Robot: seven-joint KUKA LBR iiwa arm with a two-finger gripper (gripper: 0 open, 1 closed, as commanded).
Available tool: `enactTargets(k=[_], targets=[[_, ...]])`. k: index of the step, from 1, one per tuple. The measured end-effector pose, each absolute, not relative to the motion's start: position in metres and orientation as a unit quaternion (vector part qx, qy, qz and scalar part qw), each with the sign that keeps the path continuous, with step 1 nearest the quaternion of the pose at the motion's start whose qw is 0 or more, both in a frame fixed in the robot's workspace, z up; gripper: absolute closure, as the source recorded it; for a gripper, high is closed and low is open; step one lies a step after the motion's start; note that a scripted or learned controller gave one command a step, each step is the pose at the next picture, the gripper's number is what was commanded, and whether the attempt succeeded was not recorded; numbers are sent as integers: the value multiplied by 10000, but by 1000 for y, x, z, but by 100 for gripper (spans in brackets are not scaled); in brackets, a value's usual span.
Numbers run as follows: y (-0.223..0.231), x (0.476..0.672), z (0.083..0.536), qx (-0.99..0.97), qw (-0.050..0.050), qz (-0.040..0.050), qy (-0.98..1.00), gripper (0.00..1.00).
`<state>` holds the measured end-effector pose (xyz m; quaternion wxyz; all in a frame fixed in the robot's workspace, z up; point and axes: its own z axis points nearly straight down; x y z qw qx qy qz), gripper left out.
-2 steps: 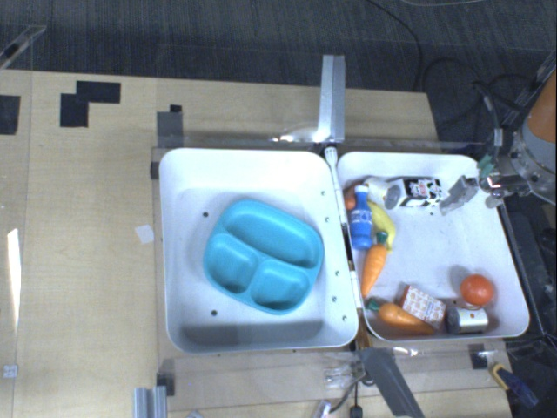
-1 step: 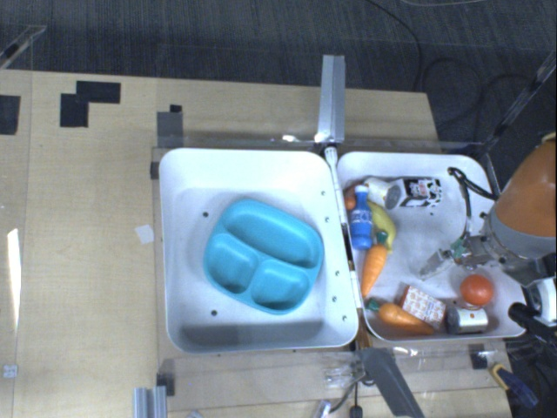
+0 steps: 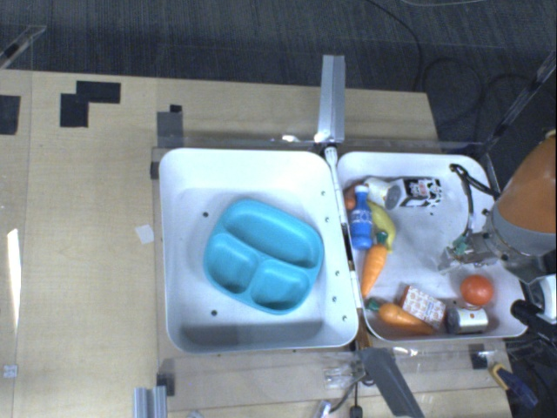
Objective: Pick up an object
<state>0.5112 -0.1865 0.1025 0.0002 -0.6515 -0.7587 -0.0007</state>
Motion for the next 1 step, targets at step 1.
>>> enactTargets(k=[1], targets=[[-149, 492, 235, -7083, -8, -3, -7059, 100]])
